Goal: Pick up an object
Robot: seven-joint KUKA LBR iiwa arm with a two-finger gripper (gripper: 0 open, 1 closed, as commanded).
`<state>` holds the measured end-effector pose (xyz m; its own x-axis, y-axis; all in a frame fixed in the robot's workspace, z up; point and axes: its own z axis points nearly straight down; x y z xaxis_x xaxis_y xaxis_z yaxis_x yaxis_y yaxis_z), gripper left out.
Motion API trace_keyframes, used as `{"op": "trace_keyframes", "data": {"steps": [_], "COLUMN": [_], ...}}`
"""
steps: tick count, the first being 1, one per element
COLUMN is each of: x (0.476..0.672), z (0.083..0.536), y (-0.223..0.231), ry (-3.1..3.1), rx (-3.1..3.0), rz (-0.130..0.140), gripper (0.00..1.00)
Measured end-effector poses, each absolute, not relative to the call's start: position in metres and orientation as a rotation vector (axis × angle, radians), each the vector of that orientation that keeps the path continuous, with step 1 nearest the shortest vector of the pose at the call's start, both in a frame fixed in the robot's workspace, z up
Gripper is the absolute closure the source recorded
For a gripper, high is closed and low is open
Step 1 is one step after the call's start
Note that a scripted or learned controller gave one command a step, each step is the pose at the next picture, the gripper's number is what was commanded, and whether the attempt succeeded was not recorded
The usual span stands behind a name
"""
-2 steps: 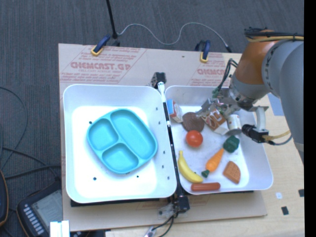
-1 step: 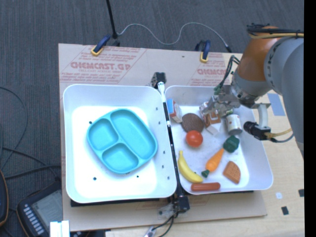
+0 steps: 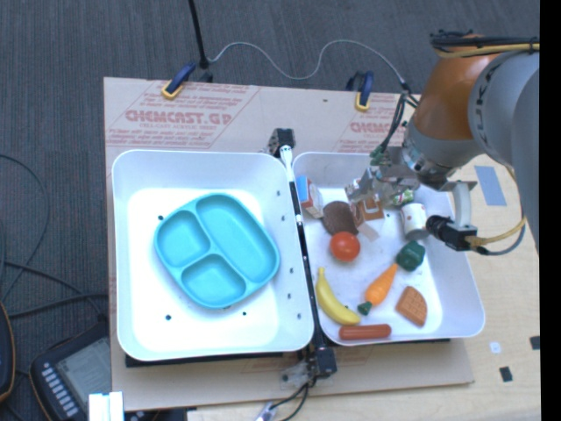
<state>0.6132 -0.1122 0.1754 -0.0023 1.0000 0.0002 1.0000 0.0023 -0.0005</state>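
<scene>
My gripper point(image 3: 372, 196) hangs low over the back of the right bin point(image 3: 460, 301), just right of a dark brown lump point(image 3: 337, 216). A red tomato point(image 3: 345, 246) lies right in front of that lump. Toward the near edge of the bin are a yellow banana point(image 3: 330, 297), an orange carrot point(image 3: 380, 285), a red sausage point(image 3: 365, 331) and a brown bread slice point(image 3: 411, 306). A green pepper point(image 3: 409, 255) and a white cylinder point(image 3: 413, 217) sit to the gripper's right. A small reddish-brown thing shows right at the gripper; whether it is held I cannot tell.
The left bin point(image 3: 140, 323) holds a blue divided plate point(image 3: 216, 249). A small red and blue box point(image 3: 304, 193) leans by the divider between the bins. Two clamps point(image 3: 179, 81) point(image 3: 363, 93) and a cable sit at the board's back edge.
</scene>
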Motion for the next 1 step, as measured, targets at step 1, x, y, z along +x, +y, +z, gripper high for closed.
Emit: {"op": "trace_keyframes", "data": {"steps": [1], "x": [0.5534], "z": [0.2165], "y": [-0.0880], "ry": [-2.222], "rx": [-2.219], "rz": [0.001], "gripper": [1.00]}}
